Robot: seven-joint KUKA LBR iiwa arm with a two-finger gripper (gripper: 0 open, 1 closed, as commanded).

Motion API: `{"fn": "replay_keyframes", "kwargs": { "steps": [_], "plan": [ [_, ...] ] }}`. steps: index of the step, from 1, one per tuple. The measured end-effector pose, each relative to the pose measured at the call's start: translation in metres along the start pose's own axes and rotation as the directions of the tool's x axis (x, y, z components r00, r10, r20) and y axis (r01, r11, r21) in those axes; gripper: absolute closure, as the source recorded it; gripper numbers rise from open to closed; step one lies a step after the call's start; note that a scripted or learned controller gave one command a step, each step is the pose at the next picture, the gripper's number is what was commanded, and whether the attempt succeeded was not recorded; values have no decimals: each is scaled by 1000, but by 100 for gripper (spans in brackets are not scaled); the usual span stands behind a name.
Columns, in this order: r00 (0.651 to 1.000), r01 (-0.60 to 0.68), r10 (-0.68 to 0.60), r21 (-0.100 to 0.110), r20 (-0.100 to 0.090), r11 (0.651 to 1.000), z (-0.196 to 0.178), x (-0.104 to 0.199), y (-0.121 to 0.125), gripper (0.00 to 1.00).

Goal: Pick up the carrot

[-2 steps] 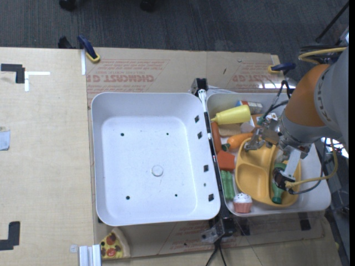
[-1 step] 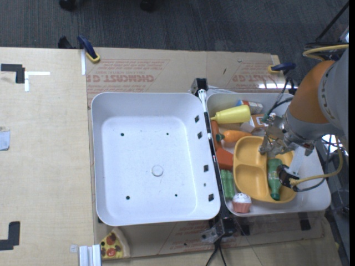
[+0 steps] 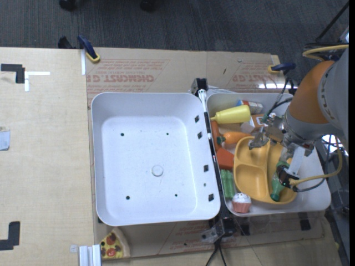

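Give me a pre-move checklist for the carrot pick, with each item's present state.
1. Carrot located: ok, orange piece in the right bin, by its left wall.
2. Carrot top exposed: ok in part; the yellow plate borders its right side.
3. Pincer above carrot: not ok, it sits over the plate's upper rim, right of the carrot.
4. Pincer free of load: cannot tell.
5. Neighbours crowding: not ok, the yellow bottle and green item lie close.

The left bin (image 3: 111, 148) offers open floor. In the right bin (image 3: 310, 201), a yellow tray (image 3: 252, 173) and a yellow bottle (image 3: 232, 114) crowd the carrot (image 3: 236, 137), leaving little passage.
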State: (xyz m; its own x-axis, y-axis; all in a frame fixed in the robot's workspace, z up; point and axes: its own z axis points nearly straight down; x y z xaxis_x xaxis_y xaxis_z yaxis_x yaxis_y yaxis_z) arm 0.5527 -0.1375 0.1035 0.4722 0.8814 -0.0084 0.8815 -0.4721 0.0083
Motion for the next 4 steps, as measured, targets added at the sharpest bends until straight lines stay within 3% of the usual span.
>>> {"fn": "replay_keyframes", "kwargs": {
  "steps": [1,2,3,4],
  "plan": [
    [971,-238,238,25,-20,971,11,-46,38,0],
    [973,-230,231,18,-20,973,1,-45,40,100],
    [1000,22,-22,-16,-10,1000,3,-21,-8,100],
    [1000,23,-23,-4,-9,1000,8,-20,-11,0]
  ]
}}
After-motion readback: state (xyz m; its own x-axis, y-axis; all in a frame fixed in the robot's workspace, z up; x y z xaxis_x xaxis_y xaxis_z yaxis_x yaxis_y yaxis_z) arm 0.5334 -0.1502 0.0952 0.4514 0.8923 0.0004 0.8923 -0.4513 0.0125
